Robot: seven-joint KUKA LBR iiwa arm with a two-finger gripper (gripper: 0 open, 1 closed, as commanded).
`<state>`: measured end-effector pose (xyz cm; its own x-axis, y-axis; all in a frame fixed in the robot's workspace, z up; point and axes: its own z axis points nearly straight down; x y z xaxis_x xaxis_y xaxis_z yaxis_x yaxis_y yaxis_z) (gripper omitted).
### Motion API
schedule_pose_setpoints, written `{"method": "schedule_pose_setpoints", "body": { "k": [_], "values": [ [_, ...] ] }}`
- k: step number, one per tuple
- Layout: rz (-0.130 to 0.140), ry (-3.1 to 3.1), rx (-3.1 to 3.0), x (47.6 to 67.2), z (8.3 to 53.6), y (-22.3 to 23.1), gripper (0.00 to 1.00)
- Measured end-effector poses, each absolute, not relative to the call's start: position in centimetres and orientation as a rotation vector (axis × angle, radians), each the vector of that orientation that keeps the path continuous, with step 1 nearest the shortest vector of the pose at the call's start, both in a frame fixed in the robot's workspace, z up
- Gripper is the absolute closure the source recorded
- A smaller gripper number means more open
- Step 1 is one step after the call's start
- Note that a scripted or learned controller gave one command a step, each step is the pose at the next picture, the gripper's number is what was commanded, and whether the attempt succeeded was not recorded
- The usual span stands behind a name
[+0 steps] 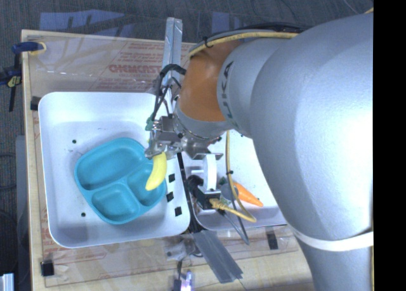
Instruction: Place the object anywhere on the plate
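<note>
A blue plate [114, 179] with three compartments lies in the left bin [60, 131]. My gripper [157, 148] hangs over the plate's right edge, shut on the top end of a yellow banana [156, 173]. The banana dangles upright from the fingers, its lower end over the plate's right rim. The big grey arm with its orange band reaches in from the right and hides much of the right bin.
An orange carrot [247, 196] lies in the right bin [269, 217], beside the wrist. The wall between the two bins runs just right of the banana. A blue clamp [25, 47] sits at the bench's far left corner.
</note>
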<state>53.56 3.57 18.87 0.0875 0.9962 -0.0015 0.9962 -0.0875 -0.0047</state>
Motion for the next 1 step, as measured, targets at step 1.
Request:
{"method": "schedule_pose_setpoints", "body": {
  "k": [1],
  "values": [
    [0.007, -2.12, -2.314, 53.56, 18.87, 3.55, 0.0]
  ]
}}
